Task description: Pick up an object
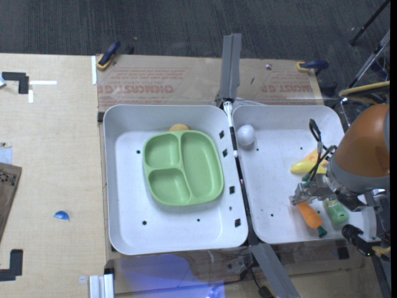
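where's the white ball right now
The white ball lies in the right bin, at its upper left corner beside the divider, well apart from the gripper.

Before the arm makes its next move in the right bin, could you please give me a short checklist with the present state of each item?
1. Gripper is down in the right bin: ok.
2. Gripper is at the carrot: ok, it sits right above the carrot's upper end.
3. An object is held between the fingers: cannot tell.
4. Neighbours stand clear of the carrot: not ok, the green object and the yellow object lie close by.
5. White ball is out of the way: ok, it rests in the far corner by the divider.
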